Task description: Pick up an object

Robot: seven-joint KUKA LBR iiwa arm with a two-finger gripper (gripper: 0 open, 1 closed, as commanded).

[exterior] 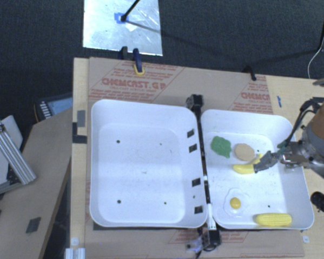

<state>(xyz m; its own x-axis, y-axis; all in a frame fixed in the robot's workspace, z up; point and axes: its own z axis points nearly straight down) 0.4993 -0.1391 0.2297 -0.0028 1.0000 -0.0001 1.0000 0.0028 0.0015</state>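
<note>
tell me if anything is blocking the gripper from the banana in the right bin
Nothing visible does. The gripper is already right at the banana, its tip at the fruit's right end. The tan round piece lies close above the banana and the green piece further left, neither between the two.

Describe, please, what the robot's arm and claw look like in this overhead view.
The arm enters at the right edge: a grey body with an orange-tan band above the wrist. A dark cable loops along its upper side. The wrist is metallic grey with a small green patch, and narrows into a slim, dark grey claw with thin fingers.
</note>
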